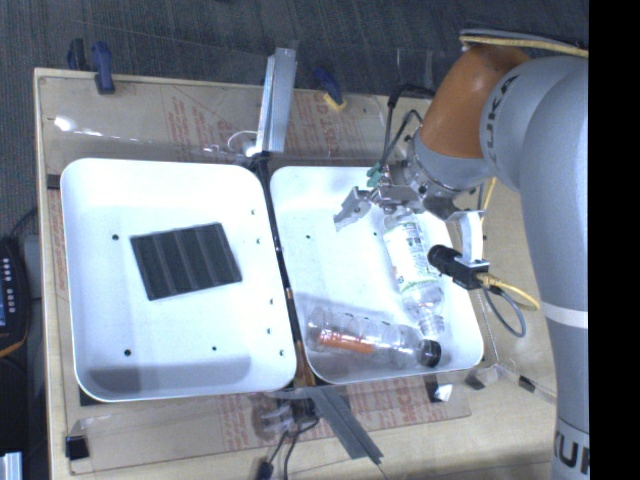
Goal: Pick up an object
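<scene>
The gripper [362,206] is hovering in the right bin [320,268] with its fingers spread apart, grasping nothing. Just beside it, toward the near rim, a clear plastic bottle [412,263] is lying; further beyond, a capped bottle [365,338] is lying.

The grey arm [545,168] is reaching in from the bench's right edge, its orange band [465,103] bending over the far side, the gripper [362,204] pointing leftward and down.
</scene>
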`<state>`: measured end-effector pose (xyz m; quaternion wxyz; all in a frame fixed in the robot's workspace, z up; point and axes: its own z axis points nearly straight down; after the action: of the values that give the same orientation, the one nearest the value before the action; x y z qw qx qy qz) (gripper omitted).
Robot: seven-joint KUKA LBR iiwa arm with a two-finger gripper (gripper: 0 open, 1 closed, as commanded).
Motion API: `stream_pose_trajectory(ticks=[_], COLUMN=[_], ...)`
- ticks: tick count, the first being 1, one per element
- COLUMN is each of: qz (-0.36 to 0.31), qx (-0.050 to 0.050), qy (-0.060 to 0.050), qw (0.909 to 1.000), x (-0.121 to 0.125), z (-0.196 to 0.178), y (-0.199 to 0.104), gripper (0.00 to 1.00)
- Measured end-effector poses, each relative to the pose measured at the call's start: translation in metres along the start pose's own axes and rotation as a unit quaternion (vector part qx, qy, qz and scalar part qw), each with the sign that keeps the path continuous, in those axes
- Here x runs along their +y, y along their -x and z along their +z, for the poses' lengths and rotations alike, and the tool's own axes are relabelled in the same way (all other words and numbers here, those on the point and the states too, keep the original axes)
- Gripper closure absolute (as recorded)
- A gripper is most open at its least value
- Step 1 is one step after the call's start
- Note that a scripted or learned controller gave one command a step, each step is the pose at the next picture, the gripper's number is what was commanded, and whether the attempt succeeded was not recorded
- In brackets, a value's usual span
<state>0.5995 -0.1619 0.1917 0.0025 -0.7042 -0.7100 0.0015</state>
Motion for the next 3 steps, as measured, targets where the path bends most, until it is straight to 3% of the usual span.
stream_pose_trajectory(ticks=[1, 2, 3], qz=[0.023, -0.001, -0.022], qx=[-0.001, 0.0, 0.001], qy=[0.0, 0.0, 0.0], qw=[0.9997, 1.0, 0.9998], x=[-0.018, -0.04, -0.044], z=[-0.003, 0.002, 0.018], y=[0.049, 0.043, 0.046], gripper=[0.0, 0.0, 0.0])
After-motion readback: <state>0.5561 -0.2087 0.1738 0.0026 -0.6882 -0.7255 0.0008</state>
